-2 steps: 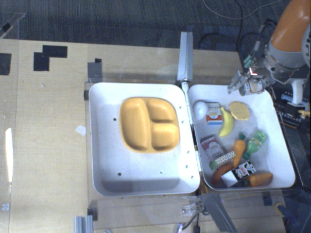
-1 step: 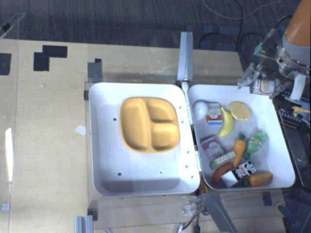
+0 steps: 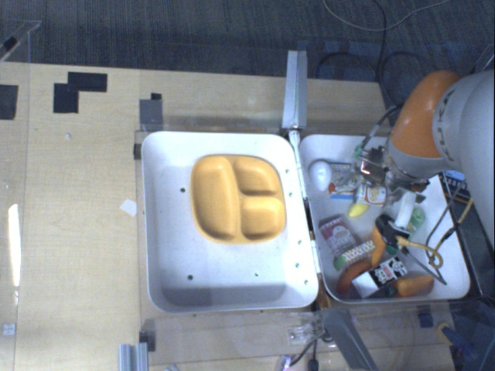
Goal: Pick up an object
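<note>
You would have judged the task barely begun: the grey arm with its orange band reached in over the right-hand shallow white bin [image 3: 456, 280], and the end effector [image 3: 377, 178] hung low near that bin's far edge, above the clutter. Whether it was open or closed could not be told, since the wrist hid it, and nothing was seen lifted clear.

The candidates all lay in that right bin: a white rounded object [image 3: 320, 175] in its far-left corner, a small yellow piece [image 3: 358, 208] just beside the end effector, a dark red printed packet [image 3: 336, 233] nearer the left wall, and an orange cylinder [image 3: 412, 286] at the near edge.

The left-hand white bin [image 3: 166, 230] carried 1 yellow moulded plastic tray with 3 compartments [image 3: 237, 197].

Printing showed on the packet and on a black-and-white carton [image 3: 384, 273], but none was legible.
</note>
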`<state>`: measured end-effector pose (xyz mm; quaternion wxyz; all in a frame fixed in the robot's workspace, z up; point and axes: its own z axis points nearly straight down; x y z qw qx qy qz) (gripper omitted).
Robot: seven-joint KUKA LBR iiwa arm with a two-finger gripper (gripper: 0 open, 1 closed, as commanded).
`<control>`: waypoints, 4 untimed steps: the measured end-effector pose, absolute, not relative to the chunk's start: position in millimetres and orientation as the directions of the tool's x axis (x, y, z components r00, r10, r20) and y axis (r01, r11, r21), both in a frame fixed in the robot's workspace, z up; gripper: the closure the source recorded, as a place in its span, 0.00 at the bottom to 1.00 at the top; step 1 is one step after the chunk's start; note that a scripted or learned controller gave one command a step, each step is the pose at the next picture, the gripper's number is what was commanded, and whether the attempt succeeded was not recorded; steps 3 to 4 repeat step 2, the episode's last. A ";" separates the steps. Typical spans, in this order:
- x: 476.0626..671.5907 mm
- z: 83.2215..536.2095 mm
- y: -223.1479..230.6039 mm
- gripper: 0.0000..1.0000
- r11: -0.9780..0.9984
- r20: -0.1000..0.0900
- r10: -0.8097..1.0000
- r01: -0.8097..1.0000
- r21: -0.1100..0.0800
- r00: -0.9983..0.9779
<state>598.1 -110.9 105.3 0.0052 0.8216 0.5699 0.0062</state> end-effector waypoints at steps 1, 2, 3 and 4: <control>599.8 116.8 -110.0 1.00 -0.350 0.006 0.937 0.937 0.020 0.350; 577.7 229.3 -57.9 1.00 -0.401 0.003 0.916 0.916 0.005 0.401; 577.7 229.3 -57.9 1.00 -0.401 0.003 0.916 0.916 0.005 0.401; 577.7 229.3 -57.9 1.00 -0.401 0.003 0.916 0.916 0.005 0.401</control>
